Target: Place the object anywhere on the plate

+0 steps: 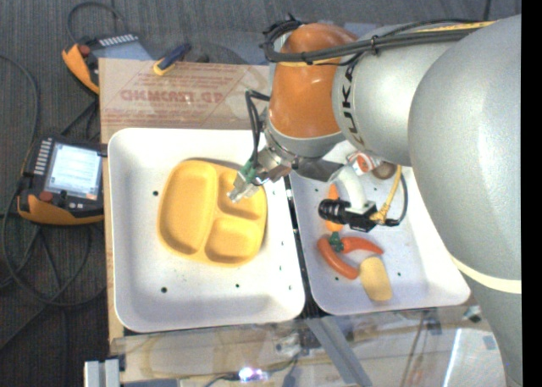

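A yellow plate (pixel 199 207) with three compartments lies in the left white bin (pixel 135 292). My gripper (pixel 241 186) hangs over the plate's right side, above the upper right compartment, its tip close to the plate's surface. A small green patch (pixel 248 174) shows on the gripper just above its tip; I cannot tell whether it is a held thing. The grey arm with its orange band (pixel 309 80) reaches in from the right and hides the back of the right bin.
In the right bin (pixel 423 292) lie two red-orange chilli peppers (pixel 362 246) (pixel 337 263) with green stems and a pale yellow oblong thing (pixel 376 279). An orange thing (pixel 332 207) peeks out further back. A cardboard sheet (pixel 169 97) lies behind the left bin.
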`<act>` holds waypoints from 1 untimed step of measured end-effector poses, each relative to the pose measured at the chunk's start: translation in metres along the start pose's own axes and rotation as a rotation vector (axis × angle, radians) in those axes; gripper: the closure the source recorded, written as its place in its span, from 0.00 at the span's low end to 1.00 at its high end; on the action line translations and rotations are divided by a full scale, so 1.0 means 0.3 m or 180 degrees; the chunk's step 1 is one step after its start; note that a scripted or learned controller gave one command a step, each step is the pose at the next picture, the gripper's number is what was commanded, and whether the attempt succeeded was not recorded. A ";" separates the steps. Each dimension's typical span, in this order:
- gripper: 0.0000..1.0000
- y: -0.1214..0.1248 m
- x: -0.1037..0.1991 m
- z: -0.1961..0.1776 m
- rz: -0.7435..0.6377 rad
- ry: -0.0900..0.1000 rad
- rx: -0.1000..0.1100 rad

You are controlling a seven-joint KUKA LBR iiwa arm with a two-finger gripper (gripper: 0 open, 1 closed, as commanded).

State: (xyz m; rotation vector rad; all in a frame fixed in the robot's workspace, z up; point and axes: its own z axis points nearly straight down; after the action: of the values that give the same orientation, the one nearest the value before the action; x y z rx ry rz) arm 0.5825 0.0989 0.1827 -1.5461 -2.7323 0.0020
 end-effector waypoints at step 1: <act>1.00 -0.003 0.035 0.200 0.1192 -0.0008 -0.0028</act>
State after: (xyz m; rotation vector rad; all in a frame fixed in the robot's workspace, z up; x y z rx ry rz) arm 0.5761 0.1073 0.1227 -2.0322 -2.4020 -0.0073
